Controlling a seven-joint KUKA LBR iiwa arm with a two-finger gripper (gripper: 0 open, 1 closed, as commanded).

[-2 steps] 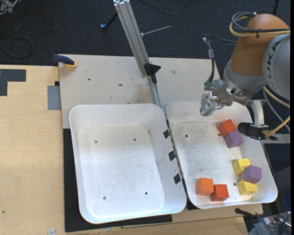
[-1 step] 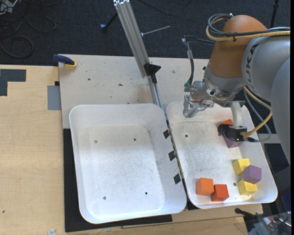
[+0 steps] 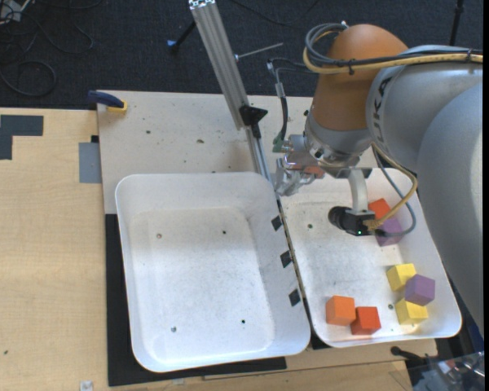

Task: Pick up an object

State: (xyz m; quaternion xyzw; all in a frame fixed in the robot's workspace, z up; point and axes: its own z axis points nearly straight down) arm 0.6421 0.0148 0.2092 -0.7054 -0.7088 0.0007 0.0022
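The gripper (image 3: pixel 293 172) hangs over the right bin's (image 3: pixel 330 263) far left corner; whether it is clenched or released cannot be told from here. An orange block (image 3: pixel 340 309) and a red block (image 3: pixel 366 320) sit touching by that bin's near rim, well apart from the gripper.

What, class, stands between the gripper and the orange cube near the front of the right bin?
Nothing visible does. The gripper hangs over the far left corner of the right bin; the orange cube sits near its front rim, a red cube beside it. Bare white bin floor lies between them.
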